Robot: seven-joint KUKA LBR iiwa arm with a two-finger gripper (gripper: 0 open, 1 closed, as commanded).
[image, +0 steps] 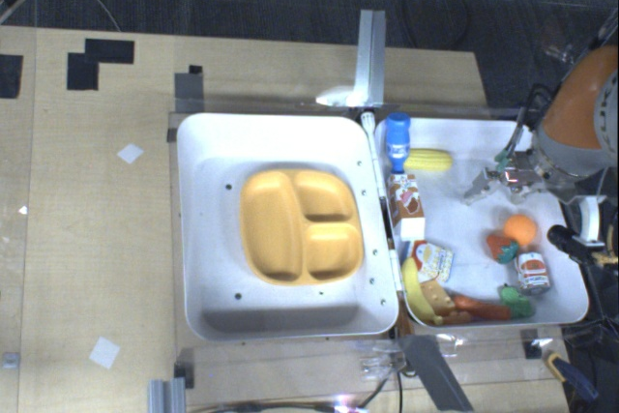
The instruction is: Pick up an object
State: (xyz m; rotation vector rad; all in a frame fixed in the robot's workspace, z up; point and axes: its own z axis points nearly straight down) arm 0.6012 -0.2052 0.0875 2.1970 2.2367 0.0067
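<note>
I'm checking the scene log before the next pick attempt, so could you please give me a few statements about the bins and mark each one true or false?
1. The yellow tray lies in the left bin. True.
2. The corn lies in the left bin. False: it lies in the right bin, near its far edge.
3. The gripper hovers over the right bin. True.
4. The orange lies on the yellow tray. False: it lies in the right bin, beside the can.
5. The blue bottle stands at the right bin's far left corner. True.
</note>
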